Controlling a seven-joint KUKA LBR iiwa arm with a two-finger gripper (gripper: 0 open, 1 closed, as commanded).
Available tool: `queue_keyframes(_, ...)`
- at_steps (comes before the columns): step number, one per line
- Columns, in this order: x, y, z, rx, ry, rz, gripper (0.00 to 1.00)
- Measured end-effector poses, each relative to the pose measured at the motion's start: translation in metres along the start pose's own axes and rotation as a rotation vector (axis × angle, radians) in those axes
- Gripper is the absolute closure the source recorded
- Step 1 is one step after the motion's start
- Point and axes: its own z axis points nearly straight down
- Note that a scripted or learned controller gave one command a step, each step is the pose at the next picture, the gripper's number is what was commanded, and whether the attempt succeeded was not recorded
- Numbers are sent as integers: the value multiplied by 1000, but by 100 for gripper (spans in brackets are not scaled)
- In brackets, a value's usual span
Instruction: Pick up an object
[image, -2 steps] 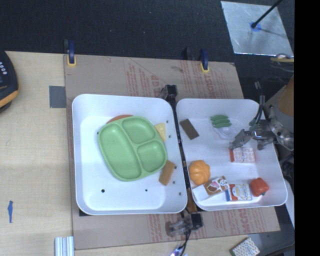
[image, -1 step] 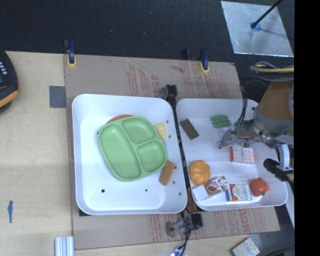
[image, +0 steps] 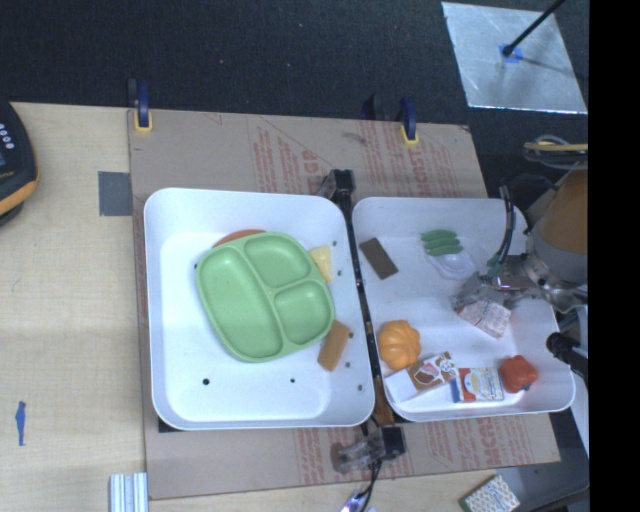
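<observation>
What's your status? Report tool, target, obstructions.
Tool low in right bin, fingers unclear. Small packet just under it, grasp unconfirmed. Green pea pod and orange pumpkin nearby.

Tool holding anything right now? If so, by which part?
Cannot tell. The tool sits low in the right bin, over a small packet; no grasp is visible.
</observation>
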Motion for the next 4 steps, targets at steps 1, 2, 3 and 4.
queue_keyframes(1,-1,1,-11,-1,0,-1,100)
queue_keyframes(2,83,-4,-77,-7,1,-7,100)
queue_keyframes(3,79,-5,-74,-3,-1,-1,0)
queue_keyframes(4,-4,25,-40,-6,-4,5,0)
